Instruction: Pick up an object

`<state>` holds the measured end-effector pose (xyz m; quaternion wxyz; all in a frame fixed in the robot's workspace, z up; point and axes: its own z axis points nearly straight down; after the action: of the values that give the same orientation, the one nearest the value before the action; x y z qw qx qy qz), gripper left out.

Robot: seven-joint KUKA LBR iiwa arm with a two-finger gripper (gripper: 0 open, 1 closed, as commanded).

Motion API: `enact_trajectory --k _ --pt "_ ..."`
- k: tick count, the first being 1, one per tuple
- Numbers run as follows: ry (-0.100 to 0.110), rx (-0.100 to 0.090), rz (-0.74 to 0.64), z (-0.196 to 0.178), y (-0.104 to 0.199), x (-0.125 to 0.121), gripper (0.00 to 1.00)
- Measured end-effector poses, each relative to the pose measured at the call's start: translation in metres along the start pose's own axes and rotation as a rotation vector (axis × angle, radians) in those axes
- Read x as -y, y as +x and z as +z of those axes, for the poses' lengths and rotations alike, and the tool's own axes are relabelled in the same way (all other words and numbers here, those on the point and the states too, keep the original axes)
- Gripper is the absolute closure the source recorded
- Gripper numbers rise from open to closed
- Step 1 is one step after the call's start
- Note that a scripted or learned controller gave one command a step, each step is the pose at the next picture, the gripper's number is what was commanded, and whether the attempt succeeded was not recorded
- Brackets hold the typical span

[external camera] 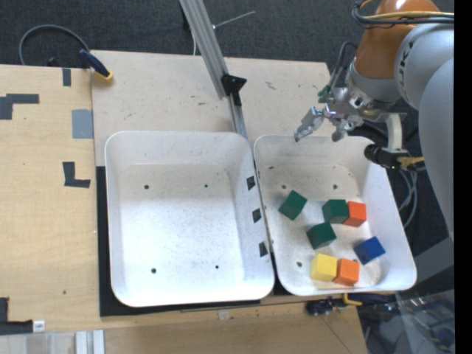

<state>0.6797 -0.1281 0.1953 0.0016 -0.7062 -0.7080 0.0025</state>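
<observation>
Looking down on the pale wooden worktop (162, 87), I see the two shallow white plastic bins side by side: the left bin (118, 198) and the right bin (387, 220), which carries all the blocks. The grey arm with its orange band (398, 6) reaches in from the right, above the right bin's far edge. Its metal two-finger pincer (319, 129) hangs over that far rim with its fingers spread apart and nothing between them, well apart from the blocks. Inside the right bin, a green cube (293, 204) lies toward the left; a second green cube (335, 211) touches an orange cube (356, 213); a third green cube (321, 234) sits just below. Nearer me, a blue cube (369, 249) lies right, and a yellow cube (324, 266) touches another orange cube (347, 271).
</observation>
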Motion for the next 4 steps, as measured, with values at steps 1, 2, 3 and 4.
enact_trajectory --k 1,2,3,4 --pt "0.001 0.000 0.001 0.044 -0.002 0.001 0.00" --pt "-0.004 0.001 -0.001 0.031 -0.001 -0.001 1.00" --pt "-0.011 0.000 0.001 -0.027 -0.008 0.003 1.00" --pt "-0.008 -0.001 0.000 -0.057 -0.007 0.003 1.00"
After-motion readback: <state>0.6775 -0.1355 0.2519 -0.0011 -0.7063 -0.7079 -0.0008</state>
